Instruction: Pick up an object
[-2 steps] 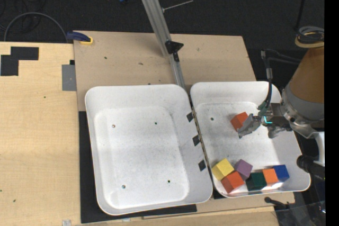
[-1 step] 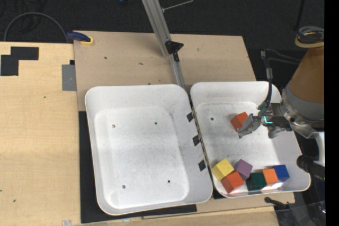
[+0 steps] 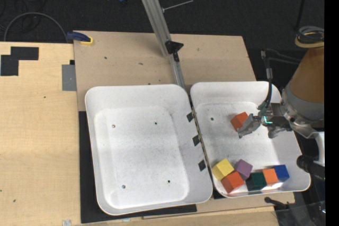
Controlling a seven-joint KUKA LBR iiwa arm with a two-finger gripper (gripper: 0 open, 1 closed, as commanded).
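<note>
**Over the right bin: end effector at an orange block**

Over the right bin (image 3: 254, 93) the grey arm (image 3: 310, 84) reaches in from the right, its orange band above the wrist. The end effector (image 3: 253, 125) sits low inside this bin, with one orange block (image 3: 240, 120) lying at its fingertips. One finger (image 3: 247, 128) touches or nearly touches the block's right side; whether the block is truly clamped between the fingers, or whether they are released or clenched, I cannot tell from this slant.

Two shallow white bins stand side by side on the desk (image 3: 132, 61). Nothing but a few small dark specks shows on the left bin (image 3: 106, 100) floor.

Six more blocks sit clustered at the near edge of the right bin, well apart from the end effector: one yellow block (image 3: 223, 168), one purple block (image 3: 243, 168), one red block (image 3: 232, 181), one green block (image 3: 256, 181), one second orange block (image 3: 270, 175), and one blue block (image 3: 281, 172). That makes seven blocks counted, all in the right bin.

One slanted metal rail (image 3: 154, 13) rises from behind the bins.
</note>
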